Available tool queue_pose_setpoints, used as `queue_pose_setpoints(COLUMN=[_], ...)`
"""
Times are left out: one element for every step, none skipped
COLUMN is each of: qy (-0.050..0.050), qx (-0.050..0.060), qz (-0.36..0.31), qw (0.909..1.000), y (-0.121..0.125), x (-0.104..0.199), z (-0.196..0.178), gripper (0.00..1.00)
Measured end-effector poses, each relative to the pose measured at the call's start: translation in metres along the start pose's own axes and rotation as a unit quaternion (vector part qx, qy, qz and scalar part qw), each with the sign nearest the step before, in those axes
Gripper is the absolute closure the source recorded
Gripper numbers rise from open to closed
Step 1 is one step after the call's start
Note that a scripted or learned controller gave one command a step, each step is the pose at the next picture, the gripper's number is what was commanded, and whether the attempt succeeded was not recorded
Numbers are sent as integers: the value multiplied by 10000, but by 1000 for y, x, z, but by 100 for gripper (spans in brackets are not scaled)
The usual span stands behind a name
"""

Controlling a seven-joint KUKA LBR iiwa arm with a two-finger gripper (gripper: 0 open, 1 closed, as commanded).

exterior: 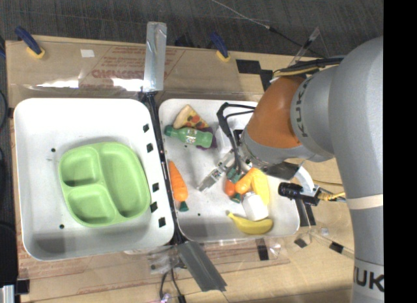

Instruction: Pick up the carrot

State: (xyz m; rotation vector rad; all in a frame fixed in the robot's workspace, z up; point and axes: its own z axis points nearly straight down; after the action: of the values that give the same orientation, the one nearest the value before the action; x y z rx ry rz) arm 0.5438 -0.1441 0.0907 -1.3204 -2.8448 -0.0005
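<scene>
Right bin's [195, 227] far side under the arm [306, 119]; arm itself cropped at the lower edge

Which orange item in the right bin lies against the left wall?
The long orange carrot, alone by that bin's left wall; the other orange piece sits beside the claw.

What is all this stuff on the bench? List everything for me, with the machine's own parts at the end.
Bins: two, white, side by side on the bench.
Divided plate: one, light green, in the left bin.
Carrot: one, orange with a green end, along the right bin's left wall.
Bottle: one, green, lying near the right bin's top.
Pizza slice: one, tan with red, just above the bottle.
Banana: one, yellow, by the right bin's lower edge.
Small toys: a cluster, orange, yellow and white, above the banana; kinds unclear.
Arm: one, grey with an orange band, reaching from the right.
Gripper: one, metallic, over the right bin's middle.
</scene>
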Motion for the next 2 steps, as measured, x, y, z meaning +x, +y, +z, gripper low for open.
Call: queue_pose_setpoints(qy=[-4,0], qx=[0,2], qz=[388,354], qw=[9992,9994], y=[-4,-3], x=[48,48], z=[0,-10], gripper=[0,100])
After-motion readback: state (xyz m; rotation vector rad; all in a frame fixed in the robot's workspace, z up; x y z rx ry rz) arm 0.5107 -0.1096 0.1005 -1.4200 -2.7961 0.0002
